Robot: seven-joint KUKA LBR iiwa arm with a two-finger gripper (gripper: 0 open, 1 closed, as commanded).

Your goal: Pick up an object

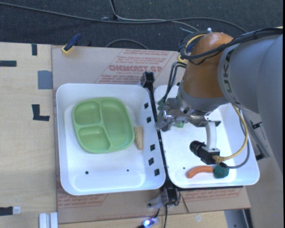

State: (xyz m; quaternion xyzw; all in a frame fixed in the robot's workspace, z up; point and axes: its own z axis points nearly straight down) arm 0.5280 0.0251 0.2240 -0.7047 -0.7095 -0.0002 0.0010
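Two white bins [66, 141] on cardboard, dark floor across the frame's top.
I see the carrot [198, 172] lying left-right, lower right (gripper [167, 122] state: cannot tell).

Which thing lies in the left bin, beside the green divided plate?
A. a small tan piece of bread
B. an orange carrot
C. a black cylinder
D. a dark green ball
A: the small tan piece of bread lies against the right edge of the green divided plate in the left bin.
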